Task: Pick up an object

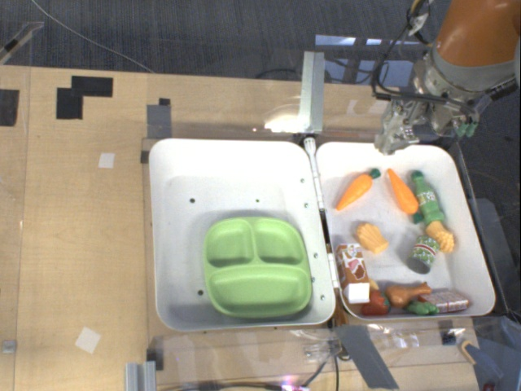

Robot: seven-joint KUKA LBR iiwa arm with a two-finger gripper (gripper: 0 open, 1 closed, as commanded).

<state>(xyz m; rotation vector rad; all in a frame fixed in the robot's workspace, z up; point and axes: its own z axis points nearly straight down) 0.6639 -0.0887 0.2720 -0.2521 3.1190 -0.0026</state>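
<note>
Task barely begun. Gripper (396, 139) hovered over right bin (474, 218) far edge, jaws' state unclear, nothing visibly held. Toy carrots (355, 191), bottle (426, 195) lay in bin, ungrasped.

The arm (472, 23) comes in at the upper right corner of the view, its broad orange band uppermost and the grey wrist (444, 88) below it, wrapped with dark cables. From the wrist the gripper (396, 141) hangs down and toward the left of the view, pale grey and somewhat blurred. Whether its tips stand apart or together is too unclear to make out.
</note>
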